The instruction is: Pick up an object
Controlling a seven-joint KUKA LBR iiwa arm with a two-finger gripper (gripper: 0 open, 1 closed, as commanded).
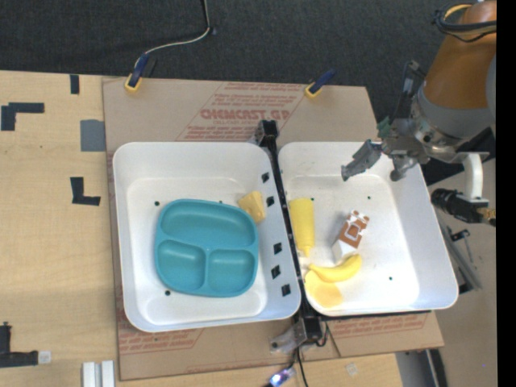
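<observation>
Banana (337,270) at 6 o'clock in the right bin (419,240), carton (351,230) and yellow tube (302,222) beside it, all unpicked; gripper (379,161) hangs at 12 o'clock with fingers spread wide, holding nothing, so grasp and lift remain.

The arm (459,63) is cut off by the top and right edges, the yellow disc (325,294) lies partly under the banana (337,270), and the print on the small carton (351,230) is too small to read.
</observation>
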